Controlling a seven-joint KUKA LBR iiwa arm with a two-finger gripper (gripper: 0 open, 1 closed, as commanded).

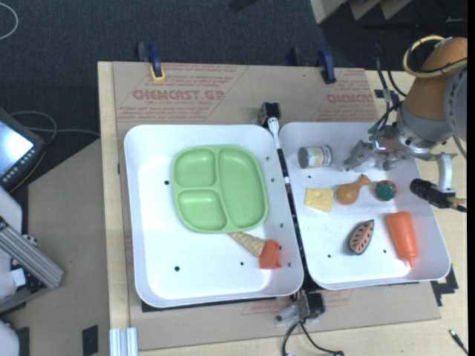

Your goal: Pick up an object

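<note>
the gripper (369, 153) hovers over the right bin (334, 271) above a chicken drumstick (352, 190), fingers spread wide, holding nothing

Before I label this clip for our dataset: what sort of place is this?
Most likely a robotics lab test bench, not a kitchen. Two white bins sit on a clamped board, toy food such as a carrot lies in them, and a robot arm reaches in over dark carpet.

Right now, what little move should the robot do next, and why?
Probably lower the claw a little toward the toy drumstick just below it. The claw hovers over the right bin with nothing between its fingers, and the drumstick lies close, apart from the cheese wedge.
</note>
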